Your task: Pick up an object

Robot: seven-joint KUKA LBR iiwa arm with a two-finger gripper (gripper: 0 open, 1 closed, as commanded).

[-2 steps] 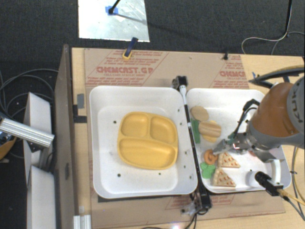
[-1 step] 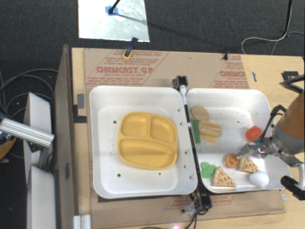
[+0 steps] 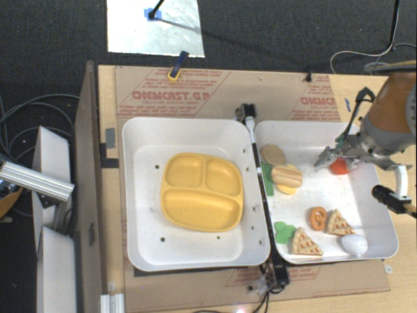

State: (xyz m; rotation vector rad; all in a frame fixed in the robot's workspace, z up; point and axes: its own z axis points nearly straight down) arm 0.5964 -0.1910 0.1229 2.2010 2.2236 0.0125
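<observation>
Gripper (image 3: 339,158) is down in the right bin (image 3: 381,250) at its far side, fingers spread wide astride a red piece (image 3: 339,167) lying on the floor, nothing gripped yet, so closing and lifting remain.

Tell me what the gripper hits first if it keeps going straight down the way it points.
Most likely the red object right under the gripper in the right bin. Depth is unclear from this slanted view, so it may already be touching.

The right shallow white bin (image 3: 365,253) is crowded along its left and front sides by toy foods. Bare floor lies mid-bin. The yellow divided plastic plate (image 3: 202,192) fills the left white bin's (image 3: 140,175) middle.
</observation>
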